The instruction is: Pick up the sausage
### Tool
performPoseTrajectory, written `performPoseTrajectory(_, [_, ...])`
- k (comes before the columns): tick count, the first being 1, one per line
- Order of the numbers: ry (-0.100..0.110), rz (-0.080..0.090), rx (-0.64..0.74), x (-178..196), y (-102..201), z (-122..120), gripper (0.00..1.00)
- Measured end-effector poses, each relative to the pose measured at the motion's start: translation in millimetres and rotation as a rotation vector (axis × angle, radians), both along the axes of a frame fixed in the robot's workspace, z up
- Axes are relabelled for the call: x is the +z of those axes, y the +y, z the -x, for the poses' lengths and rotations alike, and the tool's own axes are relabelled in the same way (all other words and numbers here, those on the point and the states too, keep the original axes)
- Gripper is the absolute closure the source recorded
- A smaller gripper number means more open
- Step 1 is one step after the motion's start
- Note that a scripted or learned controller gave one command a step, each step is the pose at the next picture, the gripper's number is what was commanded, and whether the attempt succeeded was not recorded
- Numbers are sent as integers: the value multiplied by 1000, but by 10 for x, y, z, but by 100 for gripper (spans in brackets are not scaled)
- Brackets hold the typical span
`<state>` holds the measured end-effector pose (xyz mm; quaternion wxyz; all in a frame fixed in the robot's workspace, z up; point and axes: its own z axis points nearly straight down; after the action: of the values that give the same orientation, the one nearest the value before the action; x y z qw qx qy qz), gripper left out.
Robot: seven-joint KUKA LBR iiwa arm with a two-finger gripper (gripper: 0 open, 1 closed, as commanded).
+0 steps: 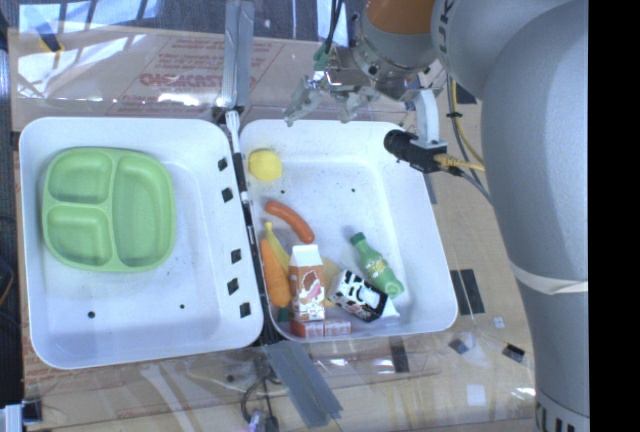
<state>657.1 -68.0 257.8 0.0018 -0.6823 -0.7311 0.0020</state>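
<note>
The grey arm (520,120) is reaching in from the right, orange band uppermost, its gripper (325,105) hanging with fingers (300,108) spread apart, holding nothing.

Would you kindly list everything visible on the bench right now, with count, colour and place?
bins: two, white, side by side on the bench
plate: one, green, three compartments, in the left bin
lemon: one, yellow, upper left of the right bin
sausage: one, red-orange, below the lemon
carrot: one, orange, along the right bin's left wall
carton: one, white and red, beside the carrot
milk box: one, black and white, lower right bin
bottle: one, green, right of the sausage
arm: one, grey with orange band, from the right
hand: one, above the right bin's far edge
</note>
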Motion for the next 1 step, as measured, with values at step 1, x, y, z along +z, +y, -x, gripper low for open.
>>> performPoseTrajectory(1, [4,-4,333,-1423,-244,500,0])
